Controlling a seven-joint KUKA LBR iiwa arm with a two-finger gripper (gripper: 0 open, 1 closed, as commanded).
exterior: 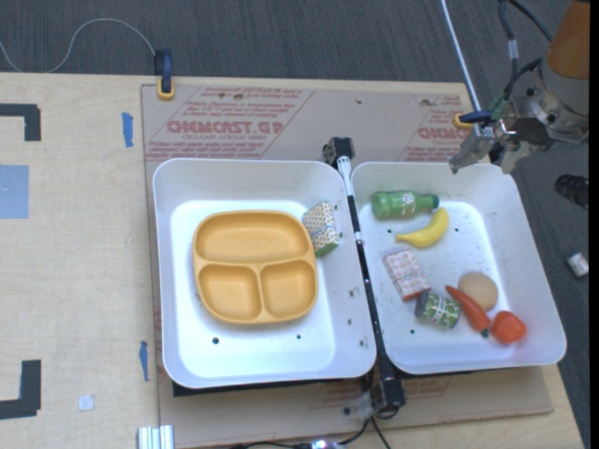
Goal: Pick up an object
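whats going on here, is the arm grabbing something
Not yet. The gripper hovers over the far right corner of the right bin, with nothing between its fingers. In that bin lie a green bottle, a banana, a small carton, a can, a carrot, a tomato and a potato. The left bin holds a yellow divided plate and a small box.

A blue clamp (164, 66) gripped the board's (234, 120) far left corner; 2 black brackets (25, 123) sat at the bench's left edge.
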